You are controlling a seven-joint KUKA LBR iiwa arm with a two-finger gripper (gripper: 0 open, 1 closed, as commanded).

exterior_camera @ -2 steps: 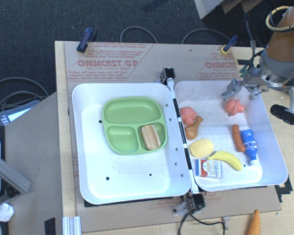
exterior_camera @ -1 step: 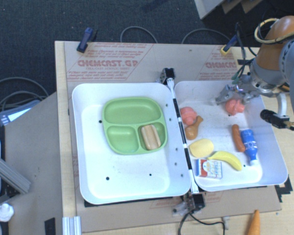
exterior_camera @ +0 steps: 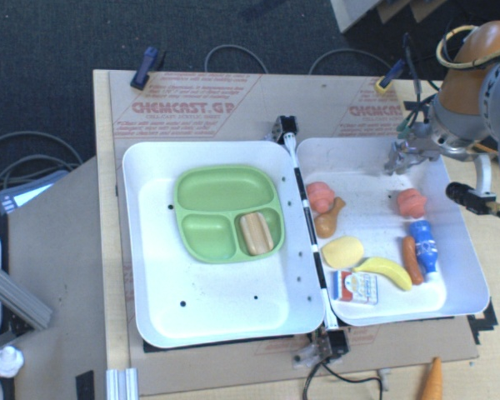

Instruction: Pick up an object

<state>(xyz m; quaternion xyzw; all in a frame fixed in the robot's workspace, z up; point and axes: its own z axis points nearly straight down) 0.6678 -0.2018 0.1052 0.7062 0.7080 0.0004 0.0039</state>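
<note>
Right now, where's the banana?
The banana lies near the front of the right bin, just right of the yellow lemon and above the small carton.

Bench [exterior_camera: 108, 223] with two white bins [exterior_camera: 150, 307]

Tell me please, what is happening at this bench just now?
A grey robot arm with an orange band reaches from the right, its tool hovering near the back of the right white bin. That bin holds toy food, including a yellow banana. The left white bin holds a green divided plate with a bread roll. Nothing is gripped yet.
</note>
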